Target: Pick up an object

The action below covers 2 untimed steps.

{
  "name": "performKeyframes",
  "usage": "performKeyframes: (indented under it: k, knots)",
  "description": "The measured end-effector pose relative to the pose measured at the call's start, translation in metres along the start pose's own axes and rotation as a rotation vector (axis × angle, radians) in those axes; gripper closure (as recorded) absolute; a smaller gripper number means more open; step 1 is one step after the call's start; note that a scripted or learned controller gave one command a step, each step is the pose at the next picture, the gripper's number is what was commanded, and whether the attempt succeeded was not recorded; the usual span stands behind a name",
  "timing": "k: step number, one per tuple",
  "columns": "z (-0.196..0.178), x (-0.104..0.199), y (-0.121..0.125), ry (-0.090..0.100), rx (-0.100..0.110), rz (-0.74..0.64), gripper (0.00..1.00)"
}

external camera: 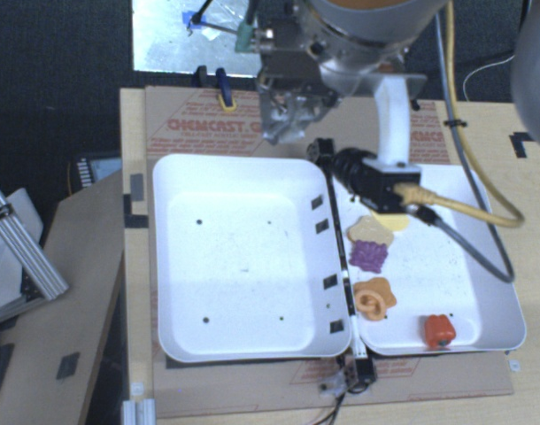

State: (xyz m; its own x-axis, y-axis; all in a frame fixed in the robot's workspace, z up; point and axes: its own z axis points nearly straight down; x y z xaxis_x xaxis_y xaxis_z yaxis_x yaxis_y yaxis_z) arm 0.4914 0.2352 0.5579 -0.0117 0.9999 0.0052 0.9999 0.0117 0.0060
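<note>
Gripper: the gripper point(288, 127) hangs over the far rim of the left bin point(243, 264), above the lettered cardboard point(199, 122). It is blurred, so I cannot tell whether it is open or closed. Nothing can be seen held in it.
Where the objects are: all five lie in the right bin point(482, 282), along its left side, well apart from the gripper.
Red piece: the red piece point(439, 329) is nearest, by the front rim, and stands alone. It is small, blocky and glossy, and looks like light, stiff plastic that may slip. With bare floor on every side, I judge it the easiest to take, gripped across its flat sides.
Orange piece: the orange piece point(374, 298) lies close to the dividing wall. It is curled and lumpy with a hollow in the middle, probably light and hard. Pinching across its narrow width looks best, though the wall crowds one side.
Purple piece: the purple piece point(369, 255) is knobbly, like a small bunch of grapes. It is likely light, and its bumps should give good purchase.
Tan piece: the tan piece point(370, 229) is pale with a scalloped edge. It touches the purple piece, so a grasp risks catching both.
Yellow piece: the yellow piece point(394, 223) is farthest, flat and partly hidden. It is too low to grip well.
</note>
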Motion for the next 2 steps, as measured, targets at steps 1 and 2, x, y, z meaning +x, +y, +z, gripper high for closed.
performKeyframes:
  k: [1,2]
  knots:
    - [0.000,0.000,0.000,0.000,0.001,-0.001,0.00]
    - [-0.011,0.000,0.000,0.002,-0.001,-0.004,1.00]
